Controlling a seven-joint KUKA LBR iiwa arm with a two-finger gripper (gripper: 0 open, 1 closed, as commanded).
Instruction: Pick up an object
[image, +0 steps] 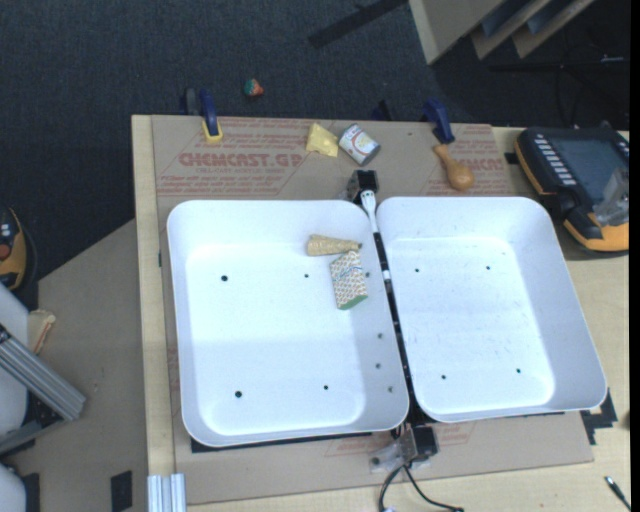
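On your counter (300, 480), two shallow white bins sit side by side, with two small objects in the left one.

You have a tan, cone-like piece (331, 245) and a patterned greenish packet (348, 278) lying almost touching near the left bin's (260, 330) upper right corner, close to the dark divider where the bins meet; either could serve as the thing to pick up. Your right bin (490, 310) holds nothing loose that I can make out. Beyond the bins, on the cardboard sheet, lie a yellow wedge (321, 141), a small box (359, 144) and a wooden-handled item (453, 167), probably set aside out of play. As for your claw, I cannot tell whether it is apart or together. Judging by their nearness to the wall, reaching those two pieces may be awkward.
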